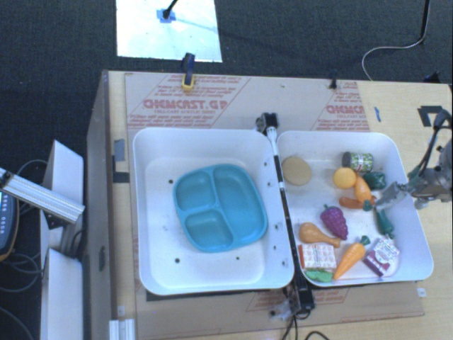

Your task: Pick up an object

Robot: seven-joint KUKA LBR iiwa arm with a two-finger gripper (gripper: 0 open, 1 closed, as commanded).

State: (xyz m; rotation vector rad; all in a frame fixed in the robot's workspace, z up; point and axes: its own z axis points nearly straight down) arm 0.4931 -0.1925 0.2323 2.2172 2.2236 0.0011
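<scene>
You are reaching your gripper (382,198) into the right bin (414,261), its state unclear, nearing the carrot (362,188); next, descend and grasp.

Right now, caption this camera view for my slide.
Robot hand reaches over toy food in the right bin; blue divided plate sits in the left.
</scene>
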